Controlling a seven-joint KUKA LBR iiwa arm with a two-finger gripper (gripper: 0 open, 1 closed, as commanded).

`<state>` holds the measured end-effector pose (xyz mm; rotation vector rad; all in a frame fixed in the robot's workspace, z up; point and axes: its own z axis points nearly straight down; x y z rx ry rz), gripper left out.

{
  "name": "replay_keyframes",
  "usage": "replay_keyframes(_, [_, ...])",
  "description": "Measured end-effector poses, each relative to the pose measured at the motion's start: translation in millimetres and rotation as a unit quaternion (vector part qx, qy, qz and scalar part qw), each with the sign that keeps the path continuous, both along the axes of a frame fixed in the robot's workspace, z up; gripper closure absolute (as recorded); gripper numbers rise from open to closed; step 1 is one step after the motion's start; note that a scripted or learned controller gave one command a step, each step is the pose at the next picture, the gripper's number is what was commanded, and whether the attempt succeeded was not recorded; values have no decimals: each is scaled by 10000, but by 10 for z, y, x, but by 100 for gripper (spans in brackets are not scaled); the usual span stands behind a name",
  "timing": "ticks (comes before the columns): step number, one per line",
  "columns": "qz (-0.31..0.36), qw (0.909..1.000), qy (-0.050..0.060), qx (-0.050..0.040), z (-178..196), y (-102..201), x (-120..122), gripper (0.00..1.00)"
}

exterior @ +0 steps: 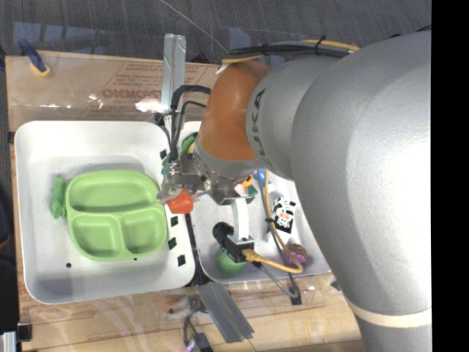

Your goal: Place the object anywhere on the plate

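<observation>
Wooden surface (pixel 95 321) runs along the near edge under two white bins, and nearest us in the right bin (pixel 212 270) we see a green ball (pixel 233 262) beside a black-and-white toy (pixel 284 215). Just above them the pincer (pixel 178 189) hangs over the wall between the bins, with a small orange-red object (pixel 179 204) at its tip. We cannot tell whether it is clenched on that piece or released, since the wrist hides the tips. The object sits right of the green plate (pixel 116 213), which lies in the left bin (pixel 29 196), and not yet over it. It looks blocky, with no long axis or pointing direction we can make out. We judge the risk to be a weak grip: the piece could drop onto the dividing wall or fall back among the toys, and a low pass could catch the plate's rim
</observation>
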<state>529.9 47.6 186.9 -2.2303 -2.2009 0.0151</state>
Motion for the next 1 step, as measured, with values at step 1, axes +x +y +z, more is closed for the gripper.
replay_keyframes(1, [-10,10000,-4,-5,3,-13,3,0])
